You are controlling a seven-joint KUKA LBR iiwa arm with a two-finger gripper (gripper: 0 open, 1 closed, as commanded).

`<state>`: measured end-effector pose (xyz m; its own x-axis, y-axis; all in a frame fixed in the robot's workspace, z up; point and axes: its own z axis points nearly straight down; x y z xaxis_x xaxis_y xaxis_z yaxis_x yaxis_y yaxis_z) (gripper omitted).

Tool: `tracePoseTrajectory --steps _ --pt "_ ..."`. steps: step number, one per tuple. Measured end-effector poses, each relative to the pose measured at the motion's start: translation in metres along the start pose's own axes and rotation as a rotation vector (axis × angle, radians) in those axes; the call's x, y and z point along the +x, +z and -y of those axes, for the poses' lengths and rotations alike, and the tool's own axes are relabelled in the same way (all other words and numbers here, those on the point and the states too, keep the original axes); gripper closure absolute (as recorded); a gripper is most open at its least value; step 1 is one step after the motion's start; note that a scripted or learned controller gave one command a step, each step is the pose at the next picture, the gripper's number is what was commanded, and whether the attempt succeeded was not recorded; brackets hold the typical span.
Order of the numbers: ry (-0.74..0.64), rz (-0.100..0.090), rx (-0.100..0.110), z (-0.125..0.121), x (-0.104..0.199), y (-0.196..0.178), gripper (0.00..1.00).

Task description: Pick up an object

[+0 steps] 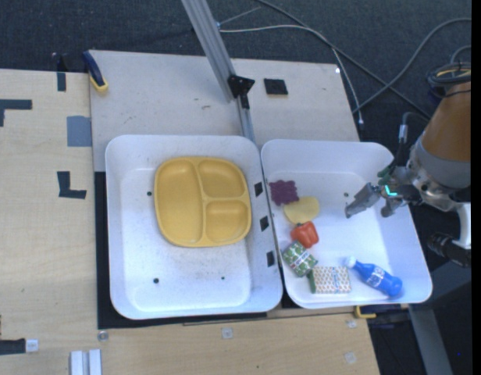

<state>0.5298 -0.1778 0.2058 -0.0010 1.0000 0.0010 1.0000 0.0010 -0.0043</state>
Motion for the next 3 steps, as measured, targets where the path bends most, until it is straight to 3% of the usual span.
tracePoseTrajectory --steps 1,3 --pt "0.0 0.001 -0.002 -0.001 0.0 -0.001 0.0" --pt "0.001 0.001 0.002 -0.001 -0.017 0.105 0.0"
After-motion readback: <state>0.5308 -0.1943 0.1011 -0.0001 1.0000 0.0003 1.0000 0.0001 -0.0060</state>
